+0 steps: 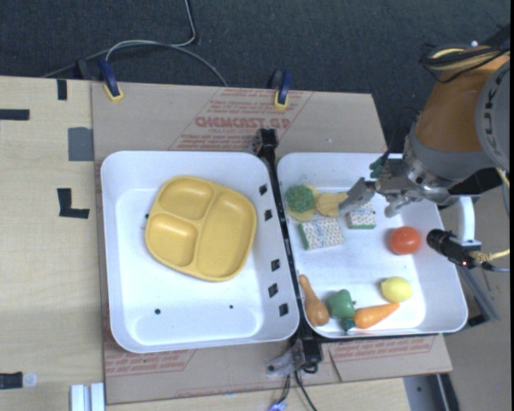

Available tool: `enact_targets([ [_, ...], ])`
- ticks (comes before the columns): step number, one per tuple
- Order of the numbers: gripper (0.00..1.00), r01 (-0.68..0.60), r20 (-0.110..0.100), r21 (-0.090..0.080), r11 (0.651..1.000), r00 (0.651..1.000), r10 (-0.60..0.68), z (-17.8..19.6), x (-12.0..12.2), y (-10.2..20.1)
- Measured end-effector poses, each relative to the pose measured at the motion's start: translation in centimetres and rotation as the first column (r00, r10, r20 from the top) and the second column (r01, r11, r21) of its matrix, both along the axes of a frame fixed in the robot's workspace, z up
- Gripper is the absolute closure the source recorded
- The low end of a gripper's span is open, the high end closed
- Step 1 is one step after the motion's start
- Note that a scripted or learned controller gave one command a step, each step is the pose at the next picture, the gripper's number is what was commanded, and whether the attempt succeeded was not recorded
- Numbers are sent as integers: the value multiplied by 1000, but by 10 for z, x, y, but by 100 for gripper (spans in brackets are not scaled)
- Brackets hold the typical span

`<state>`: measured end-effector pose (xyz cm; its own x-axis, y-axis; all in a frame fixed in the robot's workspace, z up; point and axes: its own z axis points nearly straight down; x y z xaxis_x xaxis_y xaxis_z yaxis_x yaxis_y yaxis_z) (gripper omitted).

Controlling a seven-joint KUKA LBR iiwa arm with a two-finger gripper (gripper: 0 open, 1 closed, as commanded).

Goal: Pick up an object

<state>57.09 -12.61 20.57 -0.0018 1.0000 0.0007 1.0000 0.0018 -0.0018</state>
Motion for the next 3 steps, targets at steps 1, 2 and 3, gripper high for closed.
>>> enact_targets([
  [1, 0, 2, -2, -1, 1000, 1000, -2, -63, -11, -59],
  [2, 0, 2, 2, -2, 1000, 1000, -2, -20, -45, -94],
  [3, 0, 0, 9, -4, 1000, 1000, 0, -118, 12, -92],
])
